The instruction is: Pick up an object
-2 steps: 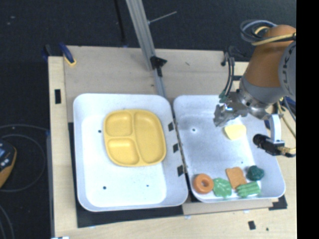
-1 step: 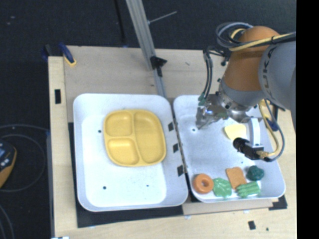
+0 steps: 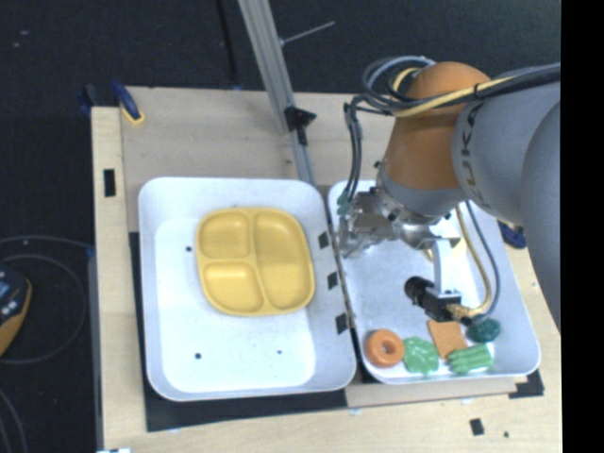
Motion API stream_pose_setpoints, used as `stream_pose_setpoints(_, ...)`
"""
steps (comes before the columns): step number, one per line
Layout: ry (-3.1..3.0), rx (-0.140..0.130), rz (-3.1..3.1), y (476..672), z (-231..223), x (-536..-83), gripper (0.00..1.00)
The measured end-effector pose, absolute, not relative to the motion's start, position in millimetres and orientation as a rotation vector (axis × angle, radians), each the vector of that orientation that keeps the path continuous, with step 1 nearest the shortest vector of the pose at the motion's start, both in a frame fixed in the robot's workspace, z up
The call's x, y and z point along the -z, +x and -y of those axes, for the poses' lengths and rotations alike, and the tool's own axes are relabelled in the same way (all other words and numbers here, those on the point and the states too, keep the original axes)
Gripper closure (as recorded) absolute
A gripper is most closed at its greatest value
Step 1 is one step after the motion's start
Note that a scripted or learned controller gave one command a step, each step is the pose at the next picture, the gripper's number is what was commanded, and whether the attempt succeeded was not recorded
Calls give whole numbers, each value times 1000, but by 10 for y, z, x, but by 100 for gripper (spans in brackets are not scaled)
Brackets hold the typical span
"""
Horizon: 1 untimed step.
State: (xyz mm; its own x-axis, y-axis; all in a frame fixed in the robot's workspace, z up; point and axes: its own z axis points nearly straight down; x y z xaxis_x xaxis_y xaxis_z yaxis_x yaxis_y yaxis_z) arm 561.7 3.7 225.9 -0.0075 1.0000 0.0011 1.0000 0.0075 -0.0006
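Pincer [image 3: 357,226] at upper left of right bin [image 3: 522,321]; grip state cannot be told. Orange ring [image 3: 384,346], green pieces [image 3: 421,355] lie below it, along bin's lower edge.

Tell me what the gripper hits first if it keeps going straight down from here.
Likely the bare floor of the right bin, near its upper left corner. The gripper sits well clear of the toys along the bin's near edge. Depth is hard to judge from this slant.

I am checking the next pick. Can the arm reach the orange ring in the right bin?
Probably yes. The orange ring lies uncovered near the front of the right bin, with a green piece beside it, and the arm is above that bin.
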Motion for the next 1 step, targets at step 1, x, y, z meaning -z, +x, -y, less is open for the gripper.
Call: stream_pose_setpoints(1,-2213,0,2228,5492,-523,-2194,100)
